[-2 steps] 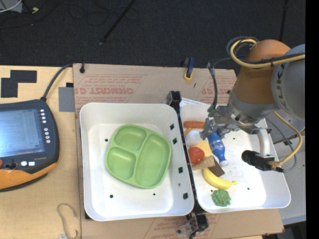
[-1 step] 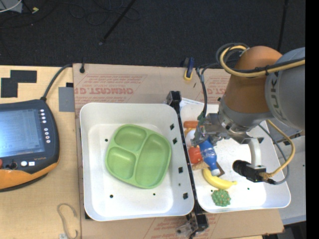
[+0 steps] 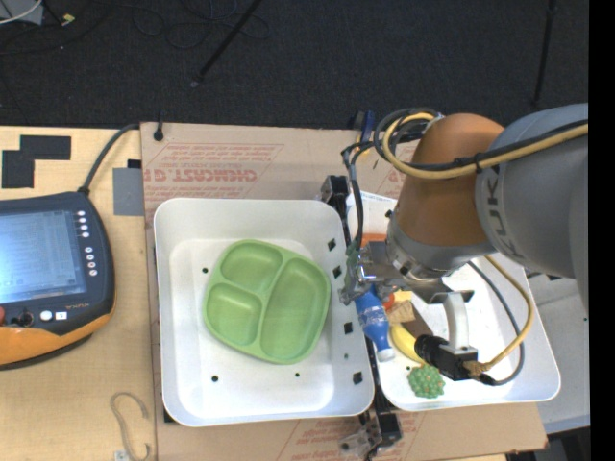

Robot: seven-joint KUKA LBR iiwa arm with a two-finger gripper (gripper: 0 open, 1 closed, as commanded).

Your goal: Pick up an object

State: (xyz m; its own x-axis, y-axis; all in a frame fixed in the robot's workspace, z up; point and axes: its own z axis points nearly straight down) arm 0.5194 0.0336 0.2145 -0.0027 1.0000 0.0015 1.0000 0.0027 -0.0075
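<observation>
gripper [image 3: 361,279] hangs over the left wall of the right bin [image 3: 543,384]; can't tell if it's open or closed. blue tube [image 3: 372,321] lies in that bin just toward the camera from it, long axis roughly along the wall, white cap at the far end. banana [image 3: 407,342] crowds its right side.

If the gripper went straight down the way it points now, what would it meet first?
Most likely the blue bottle, which lies in the right bin just below the gripper. That bin's left wall is close beside it, and the slanted view leaves the depth unclear.
</observation>
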